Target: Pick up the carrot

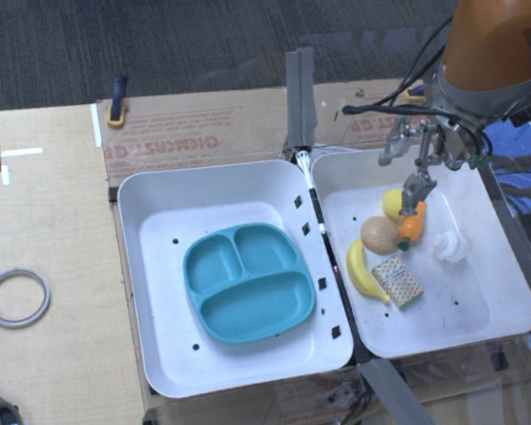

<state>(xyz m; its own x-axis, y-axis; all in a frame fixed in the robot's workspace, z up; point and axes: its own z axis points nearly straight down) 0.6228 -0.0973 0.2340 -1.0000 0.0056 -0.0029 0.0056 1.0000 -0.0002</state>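
Gripper (418,191): at 12 o'clock in the right bin (504,323); cannot tell its state.
Carrot (411,224): directly beneath the gripper, touching the lemon (393,204) and the brown round fruit (379,235).
Crowding: banana (363,274) and sponge (398,283) at 7 o'clock.
Open room: 3 to 5 o'clock.
Left bin (151,294): 1 teal plate (249,282).

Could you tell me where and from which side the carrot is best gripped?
Probably the carrot's upper orange end, coming from above. Its lower end touches the brown round fruit, and the lemon crowds its left; the right side is free.
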